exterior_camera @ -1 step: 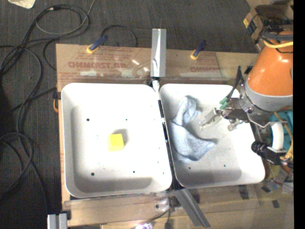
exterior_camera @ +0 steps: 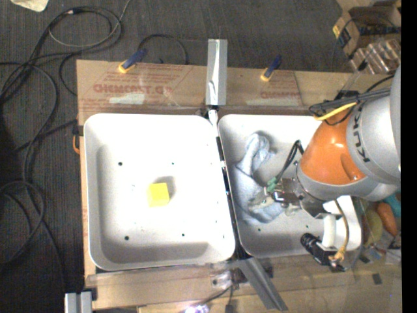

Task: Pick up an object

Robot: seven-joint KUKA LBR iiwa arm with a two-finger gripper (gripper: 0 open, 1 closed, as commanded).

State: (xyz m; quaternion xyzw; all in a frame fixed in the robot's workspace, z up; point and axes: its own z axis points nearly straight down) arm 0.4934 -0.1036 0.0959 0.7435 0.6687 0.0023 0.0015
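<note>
Orange band of the arm (exterior_camera: 332, 155) sits highest, closest to the lens, bulking over the right bin (exterior_camera: 306, 240). Task's likely thing — pale grey-blue cloth (exterior_camera: 255, 162) — lies crumpled against that bin's left wall, gripper (exterior_camera: 281, 193) down right at its lower edge, touching or just beside it. Jaws: cannot tell, wrist hardware covers them. Risks: soft cloth may slip out or only a fold gets pinched; cloth hugging the wall could leave a finger to jam on the rim. Yellow block (exterior_camera: 159, 194) sits alone mid left bin (exterior_camera: 104, 135), well apart. Hidden — the cloth's lower part blends with the bin floor, the bin's right side is under the arm, and coloured items at far right are cut off.
</note>
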